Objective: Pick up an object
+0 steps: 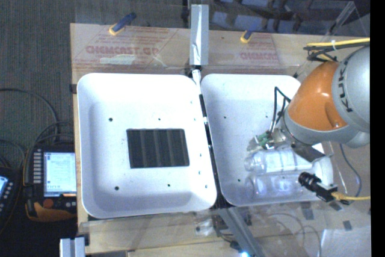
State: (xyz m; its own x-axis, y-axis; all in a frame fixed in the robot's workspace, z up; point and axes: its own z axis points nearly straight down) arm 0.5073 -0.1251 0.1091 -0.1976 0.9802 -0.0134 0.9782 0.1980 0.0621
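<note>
Clear plastic bottle [274, 170] lying in the right bin [240, 99], toward five o'clock, long axis running nine to three. Directly beneath the gripper [272, 142], which hangs at the bottle's twelve o'clock edge; finger state impossible to tell. Dark ridged pad [157, 147] well apart in the left bin [108, 93].

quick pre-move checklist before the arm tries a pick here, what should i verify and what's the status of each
1. Gripper is over a bin: ok, it sits low over the right bin.
2. Something to pick lies under the gripper: cannot tell, the clear gripper body and glare hide the bin floor there.
3. Object between the fingers: cannot tell, nothing is visibly held.
4. Left bin has a target: ok, a dark ribbed rectangular pad lies flat near its middle.
5. Arm stands clear of the divider between the bins: ok, it is well to the right.
6. Cable by the wrist is free: cannot tell.
</note>
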